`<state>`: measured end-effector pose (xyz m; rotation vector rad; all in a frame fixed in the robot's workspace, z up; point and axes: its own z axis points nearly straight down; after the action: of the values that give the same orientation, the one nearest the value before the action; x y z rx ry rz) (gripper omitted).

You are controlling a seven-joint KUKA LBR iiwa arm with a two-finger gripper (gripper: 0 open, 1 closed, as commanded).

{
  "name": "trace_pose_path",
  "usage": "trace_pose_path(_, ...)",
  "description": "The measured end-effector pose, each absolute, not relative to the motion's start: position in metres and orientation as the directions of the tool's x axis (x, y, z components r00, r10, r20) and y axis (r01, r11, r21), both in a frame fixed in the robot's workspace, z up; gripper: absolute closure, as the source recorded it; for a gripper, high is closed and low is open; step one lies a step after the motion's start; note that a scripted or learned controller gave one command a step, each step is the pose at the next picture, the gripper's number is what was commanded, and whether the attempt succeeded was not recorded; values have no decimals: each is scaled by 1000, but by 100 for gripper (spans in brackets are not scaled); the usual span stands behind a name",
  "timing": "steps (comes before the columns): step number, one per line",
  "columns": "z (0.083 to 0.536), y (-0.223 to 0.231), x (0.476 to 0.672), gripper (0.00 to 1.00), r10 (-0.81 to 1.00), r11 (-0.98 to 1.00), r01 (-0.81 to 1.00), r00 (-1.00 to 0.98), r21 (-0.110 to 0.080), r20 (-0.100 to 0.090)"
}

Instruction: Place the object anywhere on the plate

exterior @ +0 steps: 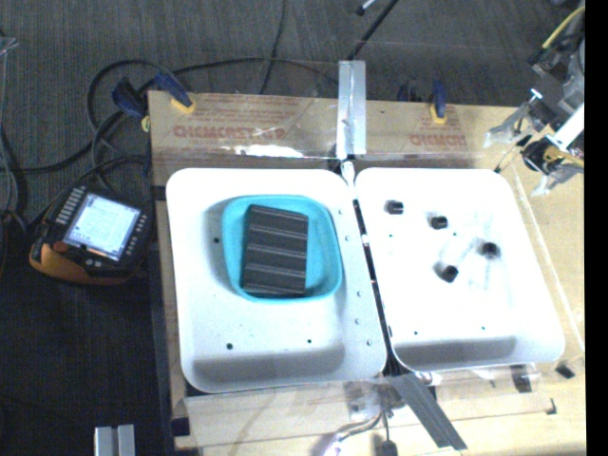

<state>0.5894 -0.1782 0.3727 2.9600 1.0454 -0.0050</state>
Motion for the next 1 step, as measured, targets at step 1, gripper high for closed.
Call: trace_pose_path(1,434,-213,573,0,463,-887,463,887,2,-3)
